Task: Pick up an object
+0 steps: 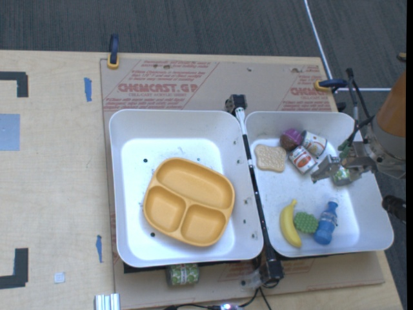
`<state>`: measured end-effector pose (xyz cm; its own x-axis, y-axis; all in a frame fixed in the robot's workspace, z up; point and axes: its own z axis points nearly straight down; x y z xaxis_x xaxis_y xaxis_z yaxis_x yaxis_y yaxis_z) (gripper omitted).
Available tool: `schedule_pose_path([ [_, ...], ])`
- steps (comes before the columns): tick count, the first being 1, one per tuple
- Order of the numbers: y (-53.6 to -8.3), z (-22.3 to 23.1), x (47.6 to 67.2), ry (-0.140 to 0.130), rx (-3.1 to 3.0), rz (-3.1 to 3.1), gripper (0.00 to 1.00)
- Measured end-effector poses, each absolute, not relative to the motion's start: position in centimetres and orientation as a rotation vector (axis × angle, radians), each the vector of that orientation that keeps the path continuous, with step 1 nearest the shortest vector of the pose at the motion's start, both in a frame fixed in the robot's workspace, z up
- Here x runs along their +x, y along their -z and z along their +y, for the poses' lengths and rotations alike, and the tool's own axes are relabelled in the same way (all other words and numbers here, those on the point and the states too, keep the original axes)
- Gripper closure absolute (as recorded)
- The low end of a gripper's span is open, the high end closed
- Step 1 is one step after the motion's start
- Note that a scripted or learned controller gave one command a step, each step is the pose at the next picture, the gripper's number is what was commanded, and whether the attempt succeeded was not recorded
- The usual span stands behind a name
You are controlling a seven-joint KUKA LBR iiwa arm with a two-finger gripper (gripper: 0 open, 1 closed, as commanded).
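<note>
The right bin [382, 232] holds several small things. A slice of toast [270, 158] lies at its back left, with a purple item [292, 137] and two small cans [314, 143] [302, 159] beside it. At the front lie a banana [290, 224], a green bumpy piece [306, 223] and a blue bottle [326, 223]. My gripper [332, 171] hangs low over the bin's right middle, just right of the cans and above the blue bottle. I see nothing clearly held in it.
The left bin [116, 173] holds a yellow divided plate [188, 201]. A green can [183, 274] lies on the bench outside the left bin's front wall. The ridge between the bins runs down the middle. Cables and a rod stand at the back right.
</note>
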<state>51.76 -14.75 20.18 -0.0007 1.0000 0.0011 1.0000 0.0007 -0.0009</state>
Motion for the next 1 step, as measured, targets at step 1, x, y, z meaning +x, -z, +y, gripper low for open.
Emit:
schedule_pose_path([
  [1, -9.21, -13.69, 52.62, 0.000, -2.221, -2.221, 0.00],
])
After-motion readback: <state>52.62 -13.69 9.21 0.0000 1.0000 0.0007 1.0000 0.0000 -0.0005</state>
